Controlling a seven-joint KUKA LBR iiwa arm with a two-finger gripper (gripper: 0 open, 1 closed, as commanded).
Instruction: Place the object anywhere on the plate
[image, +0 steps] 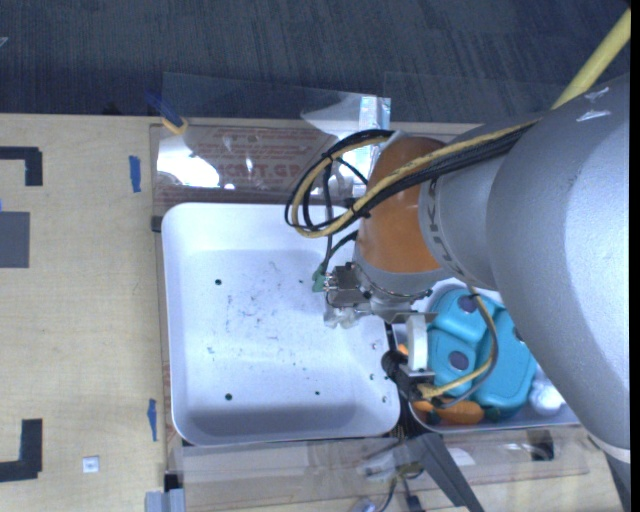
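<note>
Turquoise plastic marks the likeliest object (492, 362) of the task. It is a chunky moulded piece lying in the right bin (520, 426), largely covered by the arm (545, 220). What shows of it has its long axis on a diagonal, from upper left near the wrist down to lower right. Which end is its front cannot be told. A dark round hole sits in its left face, and a yellow cable (488, 340) loops over it.

Just below it lies an orange piece (458, 409) with its length roughly across the view. A small white piece (547, 400) sits at the object's lower right. A curved grey rim (428, 420) shows beneath the orange piece, but whether it is the plate cannot be told.

The arm comes in from the right, and its orange band (398, 220) is above the seam between the bins. The gripper (345, 300) hangs over the right part of the left bin (240, 410), seen from above. Whether it is spread or pressed together cannot be told, and nothing is seen held in it. It is near the object but apart from it.

The left bin's floor bears dark specks and faint scuffs. Both bins rest on a pale wood bench (80, 300).
</note>
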